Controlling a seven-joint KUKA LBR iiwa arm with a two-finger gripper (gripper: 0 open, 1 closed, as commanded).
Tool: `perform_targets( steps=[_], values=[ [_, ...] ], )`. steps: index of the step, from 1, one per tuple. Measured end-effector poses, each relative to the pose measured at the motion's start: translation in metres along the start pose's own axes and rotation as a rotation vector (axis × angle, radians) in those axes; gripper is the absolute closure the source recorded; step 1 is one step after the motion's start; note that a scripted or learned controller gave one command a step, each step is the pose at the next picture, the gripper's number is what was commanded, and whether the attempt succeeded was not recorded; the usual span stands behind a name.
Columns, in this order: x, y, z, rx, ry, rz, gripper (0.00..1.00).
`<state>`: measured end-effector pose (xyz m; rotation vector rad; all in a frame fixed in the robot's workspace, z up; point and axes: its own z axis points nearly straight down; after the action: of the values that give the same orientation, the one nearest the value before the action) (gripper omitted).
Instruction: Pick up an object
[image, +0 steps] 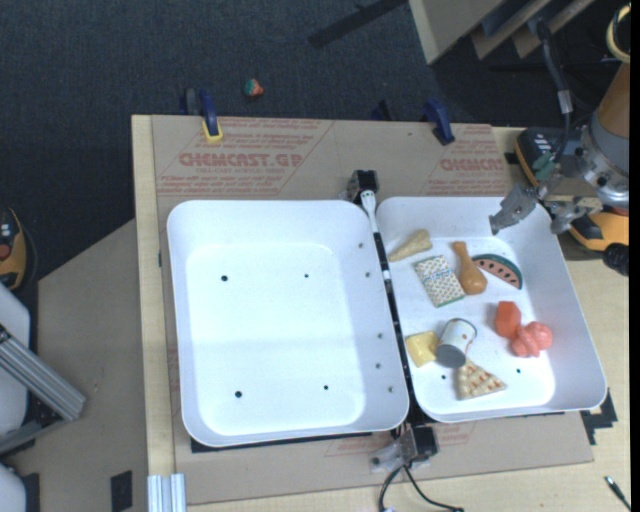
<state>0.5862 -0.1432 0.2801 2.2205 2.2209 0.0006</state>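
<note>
The likeliest thing to take is the chicken drumstick (467, 267), a small toy lying flat in the right bin (572, 330) toward its far side, closer to the gripper (512, 212) than most of the other toys. I judge it to be light, stiff moulded plastic with a smooth, somewhat slippery skin, not fragile; the narrow shank at its far end looks the best place to close on, since the rounded bulb at the near end could squirt out from a pinch. Just beside the drumstick, on its right, lies a watermelon slice (499, 268), almost touching it; just on its left lies a patterned cracker (439, 280), and farther left a pale wedge (411, 244). Nearer the camera than the drumstick sit a red piece (508, 318), a pink piece (531, 339), a metal can (455, 342), a yellow block (422, 348) and a waffle triangle (479, 381). The gripper hangs beyond the drumstick, over the bin's far right rim; its jaws cannot be made out as open or closed.
</note>
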Motion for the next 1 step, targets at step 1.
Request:
perform_targets(
  steps=[1],
  values=[
    [-0.0001,0.0005,-0.0107,-0.003,-0.001,-0.001,1.00]
  ],
)
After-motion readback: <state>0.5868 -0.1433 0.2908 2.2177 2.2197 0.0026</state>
